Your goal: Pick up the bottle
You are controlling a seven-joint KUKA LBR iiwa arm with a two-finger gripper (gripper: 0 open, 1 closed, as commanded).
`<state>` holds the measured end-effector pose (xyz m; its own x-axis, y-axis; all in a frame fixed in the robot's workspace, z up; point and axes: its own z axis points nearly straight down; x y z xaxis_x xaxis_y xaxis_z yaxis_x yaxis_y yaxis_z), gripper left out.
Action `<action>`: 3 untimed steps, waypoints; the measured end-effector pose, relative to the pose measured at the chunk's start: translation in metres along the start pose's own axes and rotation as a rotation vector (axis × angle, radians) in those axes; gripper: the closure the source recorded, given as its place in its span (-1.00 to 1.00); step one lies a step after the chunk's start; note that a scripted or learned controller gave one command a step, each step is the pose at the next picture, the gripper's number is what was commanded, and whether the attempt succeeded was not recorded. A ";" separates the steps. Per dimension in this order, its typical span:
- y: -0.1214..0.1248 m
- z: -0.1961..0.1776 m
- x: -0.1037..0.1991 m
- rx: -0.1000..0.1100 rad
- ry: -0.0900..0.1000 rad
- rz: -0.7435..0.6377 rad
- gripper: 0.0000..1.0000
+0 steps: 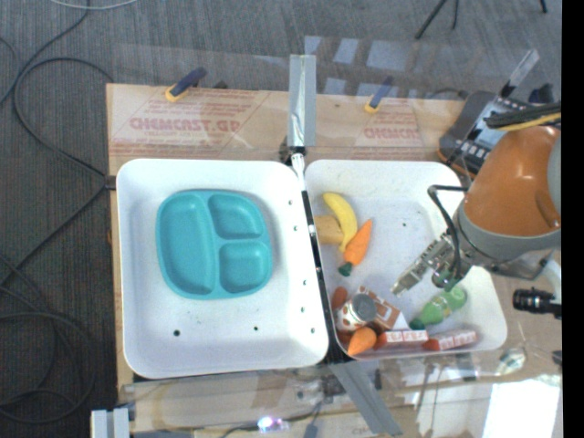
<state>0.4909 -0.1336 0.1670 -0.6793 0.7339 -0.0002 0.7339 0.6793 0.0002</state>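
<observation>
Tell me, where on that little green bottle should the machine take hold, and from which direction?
Probably across the middle of the green bottle, coming straight down from above. It lies on its side in the right bin, its length slanting toward the bin's near right corner, so its narrow width faces up. The end effector hangs just beside it.

1. the two bins (219, 354) look like smooth white plastic with a soft sheen.
2. the teal divided plate (215, 243) is glossy plastic.
3. the counter (137, 121) top looks like matt brown board, printed in faded red.
4. the green bottle (440, 306) looks like shiny plastic.
5. the pincer (422, 272) is bare grey metal.
6. the arm's orange band (513, 182) is smooth and glossy.
</observation>
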 end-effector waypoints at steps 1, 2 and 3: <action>0.000 0.000 0.000 0.000 0.001 0.000 -1.00; -0.030 0.052 -0.035 -0.013 -0.013 -0.209 -1.00; -0.048 0.039 -0.047 -0.006 -0.007 -0.152 -1.00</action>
<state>0.4875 -0.2014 0.1283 -0.7827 0.6224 -0.0077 0.6224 0.7827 0.0053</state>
